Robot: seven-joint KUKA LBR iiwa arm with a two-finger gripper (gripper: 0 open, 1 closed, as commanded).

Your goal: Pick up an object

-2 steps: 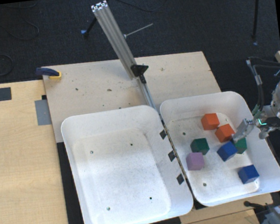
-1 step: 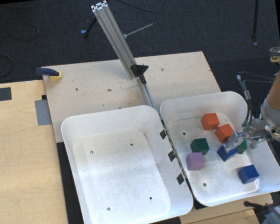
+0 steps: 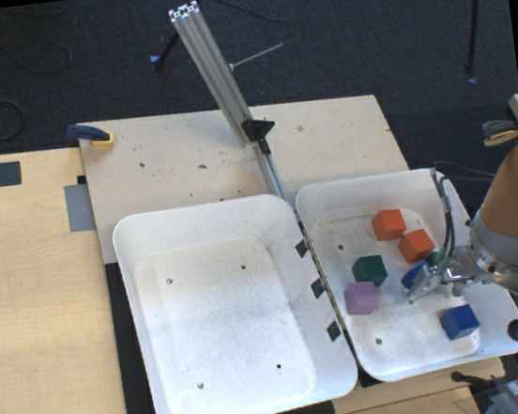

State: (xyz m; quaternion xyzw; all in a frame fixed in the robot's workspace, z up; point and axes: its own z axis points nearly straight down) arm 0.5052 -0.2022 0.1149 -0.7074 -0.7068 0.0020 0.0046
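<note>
matt white plastic bins [image 3: 228, 399], speckled pale wood bench [image 3: 178, 165], ribbed silvery metal rail [image 3: 212, 65], matt coloured blocks [image 3: 388, 224]

My pincer [image 3: 427, 280] sat hemmed in the right white bin [image 3: 386, 366]: two orange cubes [image 3: 389, 224] behind, a green cube [image 3: 369, 269] and purple cube [image 3: 361, 298] leftward, a blue cube [image 3: 459, 321] nearer. The left white bin [image 3: 143, 264] offered open floor.

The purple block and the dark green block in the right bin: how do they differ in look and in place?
The purple block is light lilac, while the dark green block is a deep green. The purple block lies nearer the camera and closer to the divider between the bins; the green one lies behind it, slightly to the right in the camera view. The purple block looks slightly larger. Both are small cubes, lying close together in the right bin.
</note>
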